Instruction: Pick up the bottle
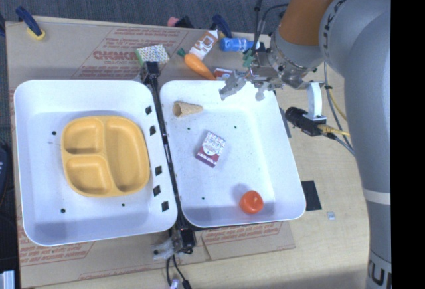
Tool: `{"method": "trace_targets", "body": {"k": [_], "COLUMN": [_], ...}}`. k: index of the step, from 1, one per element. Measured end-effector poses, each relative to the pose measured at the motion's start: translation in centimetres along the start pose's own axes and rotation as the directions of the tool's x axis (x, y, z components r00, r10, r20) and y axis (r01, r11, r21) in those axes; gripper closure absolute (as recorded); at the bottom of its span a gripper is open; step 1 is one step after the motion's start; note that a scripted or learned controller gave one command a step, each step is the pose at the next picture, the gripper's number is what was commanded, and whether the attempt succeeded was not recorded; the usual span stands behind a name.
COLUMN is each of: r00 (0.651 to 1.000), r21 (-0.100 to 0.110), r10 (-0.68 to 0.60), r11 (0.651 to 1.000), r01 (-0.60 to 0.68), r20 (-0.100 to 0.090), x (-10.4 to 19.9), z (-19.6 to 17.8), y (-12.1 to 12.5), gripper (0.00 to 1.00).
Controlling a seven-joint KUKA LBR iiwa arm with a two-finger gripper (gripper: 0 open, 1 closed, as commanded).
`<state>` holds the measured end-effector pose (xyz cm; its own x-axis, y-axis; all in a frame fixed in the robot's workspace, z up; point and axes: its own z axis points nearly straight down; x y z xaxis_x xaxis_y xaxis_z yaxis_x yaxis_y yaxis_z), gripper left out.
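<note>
The grey arm (358,82), rising closest to the lens, reaches in from 3 o'clock. Its gripper (246,87) hangs over the far rim of the right bin (285,168), fingers (229,89) spread apart with nothing between them. The bottle (203,46), white with an orange end, lies on its side on the bench (99,42) outside the bins, at about 10 o'clock from the fingers. A carrot (198,66) lies just beside it toward the fingers, and a blue item (234,44) lies close at the bottle's 3 o'clock. To grasp well, I judge the fingers should turn to straddle the bottle across its narrow width and come down clear of both neighbours. The cone (187,108) in the bin is no obstacle.
</note>
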<state>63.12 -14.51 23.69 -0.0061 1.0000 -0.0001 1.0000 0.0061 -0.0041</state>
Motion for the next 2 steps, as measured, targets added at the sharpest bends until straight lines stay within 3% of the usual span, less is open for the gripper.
{"method": "trace_targets", "body": {"k": [1, 2], "r00": [1.0, 0.98], "r21": [0.002, 0.002], "r10": [-0.005, 0.198], "r11": [1.0, 0.98], "r01": [0.005, -0.198], "r20": [-0.001, -0.001], "x": [0.1, -4.1], "z": [-1.0, -3.9], "y": [0.0, -4.7], "gripper": [1.0, 1.0]}}
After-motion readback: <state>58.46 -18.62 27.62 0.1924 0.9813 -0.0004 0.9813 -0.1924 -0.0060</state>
